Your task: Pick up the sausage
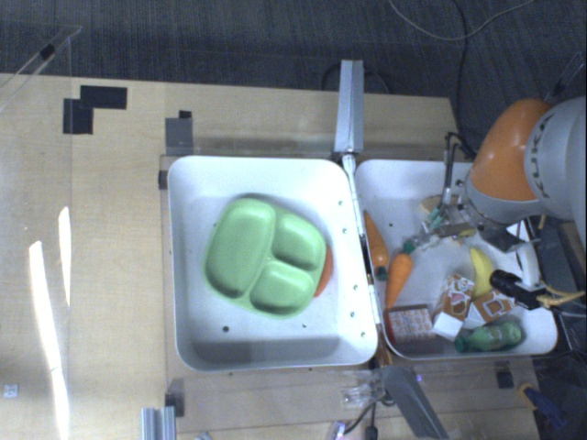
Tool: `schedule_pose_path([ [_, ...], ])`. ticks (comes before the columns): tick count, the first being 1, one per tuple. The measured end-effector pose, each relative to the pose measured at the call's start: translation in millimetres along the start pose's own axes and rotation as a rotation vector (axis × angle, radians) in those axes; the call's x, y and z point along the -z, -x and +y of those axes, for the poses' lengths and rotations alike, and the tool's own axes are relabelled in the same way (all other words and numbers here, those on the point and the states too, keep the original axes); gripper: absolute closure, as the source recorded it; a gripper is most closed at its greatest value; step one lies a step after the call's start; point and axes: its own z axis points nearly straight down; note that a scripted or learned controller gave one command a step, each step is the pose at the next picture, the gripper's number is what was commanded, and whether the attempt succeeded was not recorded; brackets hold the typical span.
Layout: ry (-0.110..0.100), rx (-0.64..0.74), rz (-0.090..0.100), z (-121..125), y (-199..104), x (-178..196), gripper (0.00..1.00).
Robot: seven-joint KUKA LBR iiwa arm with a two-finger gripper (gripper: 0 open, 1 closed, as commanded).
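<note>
Over the right bin (404, 177), hand (438, 230) state unclear, two carrots (397, 278), one banana (482, 271), one green plate (264, 256) left.

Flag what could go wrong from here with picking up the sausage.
The right bin is crowded: the carrot, banana and green bottle lie close together, so the gripper may grab or shove the wrong item. The orange-brown sausage hugs the bin's left wall, which could block a finger.
</note>
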Motion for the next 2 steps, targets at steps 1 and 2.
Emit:
schedule_pose_path([
  [1, -0.004, 0.053, -0.003, -66.1, 42.8, 0.7, 1.00],
  [2, -0.002, 0.056, 0.001, -64.1, 39.9, 0.6, 0.00],
])
